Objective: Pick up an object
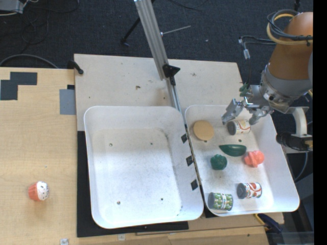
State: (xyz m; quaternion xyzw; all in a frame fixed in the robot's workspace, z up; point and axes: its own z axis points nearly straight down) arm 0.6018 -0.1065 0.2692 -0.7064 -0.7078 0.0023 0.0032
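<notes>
A small white can with a dark end [239,126] lies on its side at the far end of the right bin [286,188], and it is the likeliest target, because the hand [244,112] hangs right over it with its fingers spread wide and nothing between them. One finger [230,112] shows on the can's left and the other on its right, so the can seems to sit under the gap, though the slanted view does not tell how high the hand hangs. To do this step well, the hand should come straight down with the fingers astride the can's round body, and close only once the tips are low enough to reach past its widest part; a round can on its side may roll away if one finger touches first. Just left of the can lies a tan round disc [204,130], and nearer is a dark green bowl-shaped piece [233,149], both close enough to catch a finger. A green lump [218,162], an orange toy [254,158] and two more cans [249,190] sit nearer still, well apart from the hand. The left bin [102,121] stands beside on the surface [30,137].
</notes>
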